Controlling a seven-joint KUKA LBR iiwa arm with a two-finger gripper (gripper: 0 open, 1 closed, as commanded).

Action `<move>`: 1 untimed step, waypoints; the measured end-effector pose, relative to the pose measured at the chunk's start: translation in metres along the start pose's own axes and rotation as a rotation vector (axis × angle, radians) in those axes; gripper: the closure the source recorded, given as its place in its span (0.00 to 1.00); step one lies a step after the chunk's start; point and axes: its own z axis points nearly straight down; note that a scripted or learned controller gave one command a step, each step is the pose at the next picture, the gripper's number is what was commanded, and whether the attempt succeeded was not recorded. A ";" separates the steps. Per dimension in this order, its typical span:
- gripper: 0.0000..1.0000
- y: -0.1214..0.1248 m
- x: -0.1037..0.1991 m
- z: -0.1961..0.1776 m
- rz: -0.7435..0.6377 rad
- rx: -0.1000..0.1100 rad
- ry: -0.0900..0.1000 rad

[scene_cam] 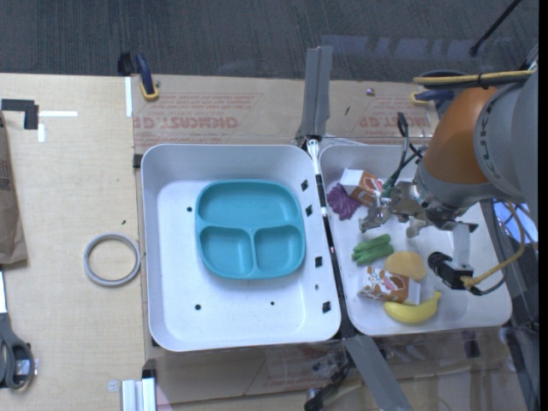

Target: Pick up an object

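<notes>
A: Two white bins side by side on the surface. Left bin, contents?

B: One teal plate with three compartments, lying flat in the middle.

A: Right bin?

B: Several small items, all candidates for picking. One yellow banana, curved, at the near edge. One orange rounded piece just above it. One printed snack packet, red and white, touching the orange piece on its left. One green pod-like item, elongated, near the bin's centre. One purple bunch by the left wall. One white and brown packet just beside the purple bunch.

A: Position of the hand?

B: Over the right bin, between the white and brown packet and the green item. Metal parts are visible, but I cannot tell whether it is apart or together. Nothing shows between them.

A: Loose items on the surface?

B: One grey ring left of the bins, and scissors at the near left corner.
</notes>
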 end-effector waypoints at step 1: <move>0.00 -0.041 0.007 0.010 -0.035 0.001 0.000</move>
